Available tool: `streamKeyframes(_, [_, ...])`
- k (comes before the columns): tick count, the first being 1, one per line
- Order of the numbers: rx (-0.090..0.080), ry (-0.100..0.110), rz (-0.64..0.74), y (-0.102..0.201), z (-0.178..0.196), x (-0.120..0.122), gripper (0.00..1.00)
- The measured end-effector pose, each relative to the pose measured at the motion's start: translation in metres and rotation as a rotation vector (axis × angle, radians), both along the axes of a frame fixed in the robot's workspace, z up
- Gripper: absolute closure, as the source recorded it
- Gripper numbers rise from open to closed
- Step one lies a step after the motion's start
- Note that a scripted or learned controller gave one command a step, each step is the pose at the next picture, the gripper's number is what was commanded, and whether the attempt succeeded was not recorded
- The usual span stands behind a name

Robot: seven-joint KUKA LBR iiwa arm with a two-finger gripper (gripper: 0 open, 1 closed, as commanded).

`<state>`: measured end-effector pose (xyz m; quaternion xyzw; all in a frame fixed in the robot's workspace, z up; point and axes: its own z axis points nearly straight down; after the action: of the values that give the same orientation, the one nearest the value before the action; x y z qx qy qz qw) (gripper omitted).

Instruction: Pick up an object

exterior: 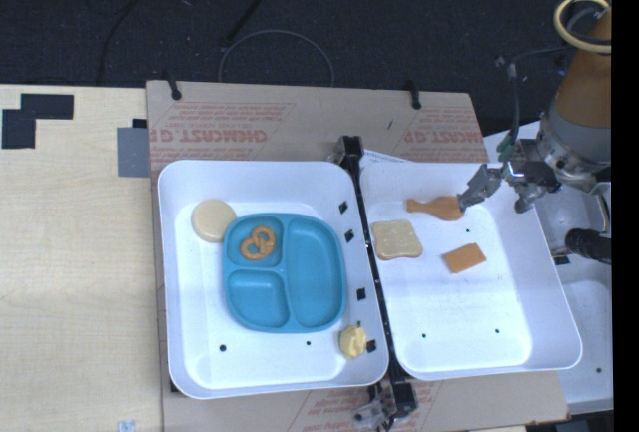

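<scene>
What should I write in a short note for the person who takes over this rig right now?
Hand: low over the right white bin, near its upper edge, right beside the orange drumstick-shaped toy piece. Whether it grips the piece cannot be seen.

Right bin also holds: beige bread-slice toy, flat orange square piece.

Left white bin: blue divided plastic plate with a small brown pretzel in its upper-left compartment, pale round disc, yellow lumpy piece.

Done: nothing visibly lifted.
Left: grasp and raise one object.
</scene>
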<state>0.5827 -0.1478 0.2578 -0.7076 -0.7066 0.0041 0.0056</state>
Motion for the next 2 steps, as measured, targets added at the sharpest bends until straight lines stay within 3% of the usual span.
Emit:
streamKeyframes(1, [-0.002, -0.012, 0.002, 0.0, 0.007, 0.002, 0.0])
streamKeyframes(2, [0.0, -0.005, 0.002, 0.007, -0.056, -0.001, 0.0])
